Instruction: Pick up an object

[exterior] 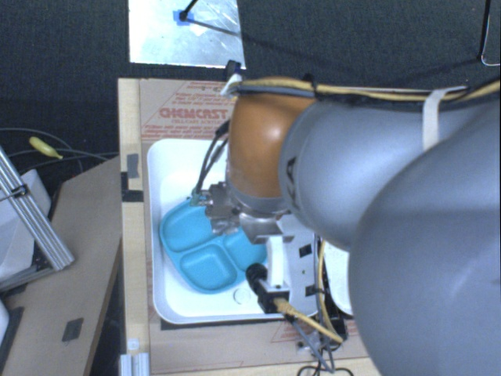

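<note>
The arm reaches in from three o'clock and covers most of the frame, its orange band hanging over the left bin. The gripper sits low in that bin, right at the upper edge of the blue divided tray — the likely thing to be picked, lying toward seven o'clock of the bin floor. Whether the gripper is apart or closed I cannot tell — the wrist hides it, and nothing visibly sits in its grasp. The tray lies flat with its compartments facing up, so a raised rim is probably the only place to pinch it, which would explain the approach at its edge.
</note>
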Tool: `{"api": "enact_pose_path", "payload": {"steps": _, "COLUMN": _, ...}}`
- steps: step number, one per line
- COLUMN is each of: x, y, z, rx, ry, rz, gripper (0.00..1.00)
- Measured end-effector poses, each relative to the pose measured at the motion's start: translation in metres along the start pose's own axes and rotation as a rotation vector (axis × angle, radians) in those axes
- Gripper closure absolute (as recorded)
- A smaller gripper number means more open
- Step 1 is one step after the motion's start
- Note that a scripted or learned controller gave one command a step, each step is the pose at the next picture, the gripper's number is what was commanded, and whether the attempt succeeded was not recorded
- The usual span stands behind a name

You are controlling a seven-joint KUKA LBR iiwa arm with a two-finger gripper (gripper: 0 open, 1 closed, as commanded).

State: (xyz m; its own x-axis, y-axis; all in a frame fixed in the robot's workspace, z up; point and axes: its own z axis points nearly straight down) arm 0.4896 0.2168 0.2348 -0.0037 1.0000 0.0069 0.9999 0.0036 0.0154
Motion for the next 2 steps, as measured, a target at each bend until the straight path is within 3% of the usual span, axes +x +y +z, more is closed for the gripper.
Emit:
{"api": "enact_pose_path", "payload": {"steps": 1, "x": 0.000, "y": -0.003, "z": 0.009, "rx": 0.014, "ry": -0.006, "rz": -0.002, "gripper": 0.00}}
{"api": "enact_pose_path", "payload": {"steps": 2, "x": 0.017, "y": 0.044, "z": 0.124, "rx": 0.014, "ry": -0.007, "rz": -0.001, "gripper": 0.00}}
